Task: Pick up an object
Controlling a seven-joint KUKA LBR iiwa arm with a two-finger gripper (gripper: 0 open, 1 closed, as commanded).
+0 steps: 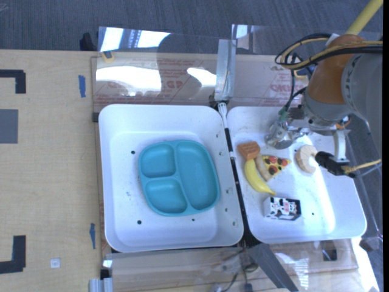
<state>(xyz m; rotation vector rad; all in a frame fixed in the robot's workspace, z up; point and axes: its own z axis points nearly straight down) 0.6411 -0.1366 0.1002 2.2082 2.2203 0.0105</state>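
Still pre-grasp, we reckon: gripper [281, 135] hovers in the right bin [346, 224], just up-right of the orange block [248, 149]; can't tell its state. Banana [256, 176] sits just below the block, pizza slice [275, 164] beside it. Next: descend on block w/ clearance.

A robotics lab test station, viewed from above. A pale wooden bench [42, 163] holds 2 shallow white bins: the left bin [115, 132] and the right bin [346, 218], fenced at the back by clear plastic panels [158, 72]. Black corner markers and blue tape strips [82, 85] sit on the benchtop. A grey industrial arm [358, 84] with an orange band and loose cables reaches in from the right. Grey carpet [182, 5] lies beyond.
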